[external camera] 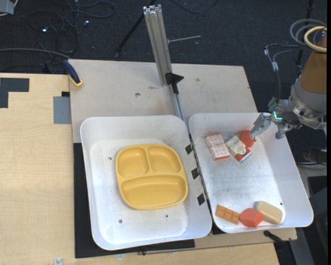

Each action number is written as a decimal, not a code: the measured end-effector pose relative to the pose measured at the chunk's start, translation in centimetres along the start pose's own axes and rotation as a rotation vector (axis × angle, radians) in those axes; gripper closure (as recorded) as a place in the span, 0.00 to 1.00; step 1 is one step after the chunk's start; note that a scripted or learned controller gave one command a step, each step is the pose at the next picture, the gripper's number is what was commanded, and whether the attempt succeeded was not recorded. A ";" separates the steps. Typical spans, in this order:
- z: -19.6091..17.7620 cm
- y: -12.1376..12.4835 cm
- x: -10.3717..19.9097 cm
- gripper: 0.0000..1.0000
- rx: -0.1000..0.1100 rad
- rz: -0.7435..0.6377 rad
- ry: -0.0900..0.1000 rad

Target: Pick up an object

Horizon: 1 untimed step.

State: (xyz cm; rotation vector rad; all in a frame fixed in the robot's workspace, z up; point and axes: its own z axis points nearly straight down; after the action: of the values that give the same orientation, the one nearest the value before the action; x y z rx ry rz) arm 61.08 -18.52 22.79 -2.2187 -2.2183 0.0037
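Gripper (263, 125) hangs at the upper right of the right white bin (298, 175), its grey tip just above a red-and-white carton (244, 145); whether it is parted or closed I cannot tell, and nothing is visibly held. Likely it is lined up for that carton. Beside it lies a pink-and-white box (217, 147). At the lower right cluster a brown waffle piece (227, 213), a red block (251, 217) and a tan bread-like piece (269, 212). A yellow divided plastic plate (151, 175) sits in the left bin (99, 214). The arm's upper part is cut off by the frame.
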 end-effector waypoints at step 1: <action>-0.1 0.1 0.0 0.00 -0.003 0.000 -0.001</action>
State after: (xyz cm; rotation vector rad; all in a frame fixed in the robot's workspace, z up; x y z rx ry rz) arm 61.14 -18.52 22.91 -2.2199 -2.2201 0.0015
